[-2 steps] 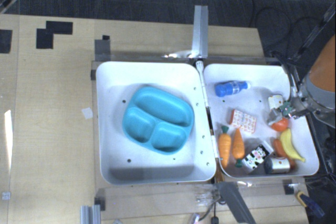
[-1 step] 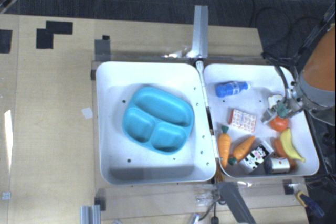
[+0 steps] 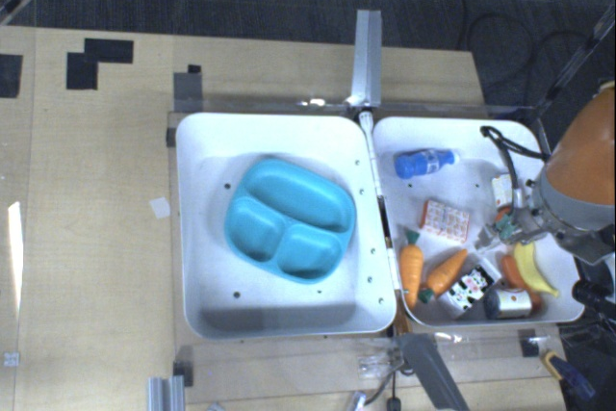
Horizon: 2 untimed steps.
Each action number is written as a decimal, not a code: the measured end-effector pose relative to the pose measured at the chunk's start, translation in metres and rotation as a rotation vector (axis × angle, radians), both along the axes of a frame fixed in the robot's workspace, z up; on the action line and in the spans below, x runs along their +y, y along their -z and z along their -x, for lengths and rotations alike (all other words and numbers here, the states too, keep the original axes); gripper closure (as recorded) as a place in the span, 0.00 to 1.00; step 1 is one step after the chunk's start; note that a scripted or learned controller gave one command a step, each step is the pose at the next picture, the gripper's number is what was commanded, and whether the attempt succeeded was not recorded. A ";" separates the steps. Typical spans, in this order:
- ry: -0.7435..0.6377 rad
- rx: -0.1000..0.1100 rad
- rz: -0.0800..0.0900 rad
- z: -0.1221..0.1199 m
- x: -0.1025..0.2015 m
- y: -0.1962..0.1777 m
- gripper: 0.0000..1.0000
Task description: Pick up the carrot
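At the near edge of the right bin (image 3: pixel 452 132), close to its near-left corner, the carrot (image 3: pixel 411 273) lies almost along the bin's left wall, its green top pointing away from me. Just beside it, toward the middle of the near edge, a second orange carrot-like piece (image 3: pixel 446 271) lies tilted, and next to that sit a black-and-white small object (image 3: pixel 472 287) and a banana (image 3: pixel 531 267). A little farther in is a patterned card (image 3: pixel 447 221), and near the far edge a blue bottle (image 3: pixel 422 163) lies on its side. The gripper (image 3: pixel 510 228) is by the right wall, above the banana, well apart from the carrot; whether it is apart or together I cannot tell. I judge this as the approach step: next the arm must travel to the near-left corner and descend over the carrot without catching its neighbour. The left bin (image 3: pixel 197 236) carries a blue divided tray (image 3: pixel 289 218).
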<state>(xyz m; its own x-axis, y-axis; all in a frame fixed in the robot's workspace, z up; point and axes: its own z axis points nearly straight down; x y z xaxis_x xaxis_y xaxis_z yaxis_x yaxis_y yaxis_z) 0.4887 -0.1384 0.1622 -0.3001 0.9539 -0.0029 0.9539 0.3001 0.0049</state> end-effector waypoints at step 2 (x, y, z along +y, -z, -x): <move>-0.050 -0.002 0.001 -0.003 0.035 0.067 0.00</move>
<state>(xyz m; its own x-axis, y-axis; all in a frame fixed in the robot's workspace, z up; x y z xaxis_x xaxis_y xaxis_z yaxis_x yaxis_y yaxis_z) 0.4915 -0.1030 0.0954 -0.3476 0.9376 -0.0042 0.9376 0.3476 0.0070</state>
